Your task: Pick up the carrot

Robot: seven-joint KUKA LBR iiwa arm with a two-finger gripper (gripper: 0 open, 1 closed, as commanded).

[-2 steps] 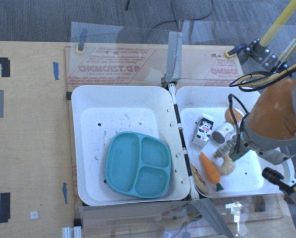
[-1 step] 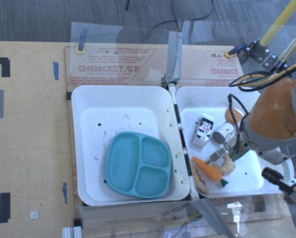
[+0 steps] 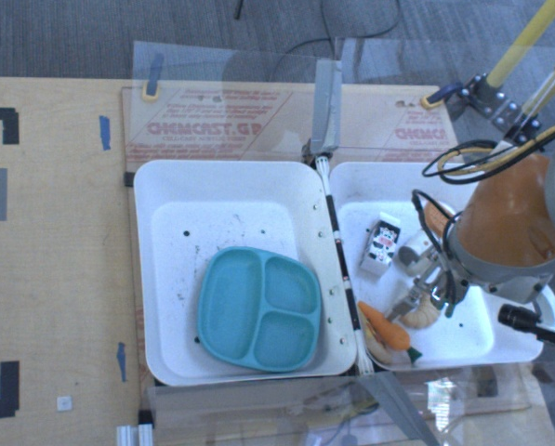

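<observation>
The orange carrot (image 3: 387,326) lies tilted in the front left corner of the right bin (image 3: 347,189), its green tip pointing to the front right. My gripper (image 3: 415,301) hangs just above and to the right of it, fingers pointing down toward the carrot's upper end. The metal fingers (image 3: 403,307) stand slightly apart and nothing shows between them. A pale round item (image 3: 424,315) sits right under the gripper, beside the carrot.
A small white carton with black markings (image 3: 381,245) lies in the right bin behind the gripper. An orange object (image 3: 435,217) peeks out near the arm. The left bin (image 3: 165,193) holds a teal divided plate (image 3: 258,309). Cables loop above the right bin.
</observation>
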